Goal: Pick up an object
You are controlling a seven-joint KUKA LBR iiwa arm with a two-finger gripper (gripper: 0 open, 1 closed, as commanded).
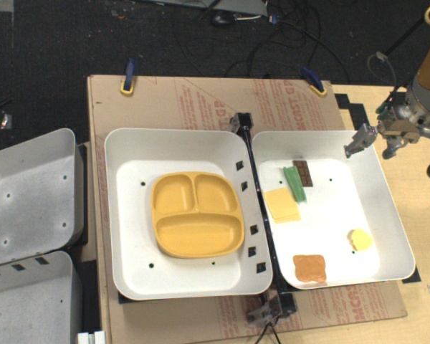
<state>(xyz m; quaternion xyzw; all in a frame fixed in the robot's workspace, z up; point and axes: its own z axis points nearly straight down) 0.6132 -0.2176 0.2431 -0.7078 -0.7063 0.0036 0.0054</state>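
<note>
step: pre-grasp / approach, nothing picked yet, judging by pincer being up at bin edge w/ nothing in it
pincer (378, 140): fingers spread apart, empty; hangs over the far right corner of the right bin (390, 213), at or just outside the rim
arm: wrist enters from right edge, upper right of view; mostly cropped
right bin contents: yellow flat square (282, 205), green bar (294, 183), brown block (303, 173), small yellow lump (360, 240), orange-brown slab (309, 267)
cluster: green bar lies partly over far edge of yellow flat square; brown block just beside green bar on its right, looks touching but can't tell for sure
loose ones: small yellow lump sits alone near right wall; orange-brown slab alone near the near rim, both well apart from cluster
left bin (122, 213): holds yellow divided plate (198, 214), 3 compartments, nothing in them
target: task names no specific obj, so any in right bin counts; closest to pincer = brown block / green bar, then small yellow lump
next move needs: shift pincer leftwards and toward cam over one obj, line fingers across its narrow side, descend, close
best pick (judgement): small yellow lump, since isolated and chunky enough for fingers to straddle; wall on its right may crowd one finger
risk: yellow flat square and orange-brown slab look thin and flat, fingers likely skid over; the green bar and brown block sit so tight a grasp could nudge both
tabletop (172, 99): brown board under both bins, clamps at far edge
progress: early, lift not begun
</note>
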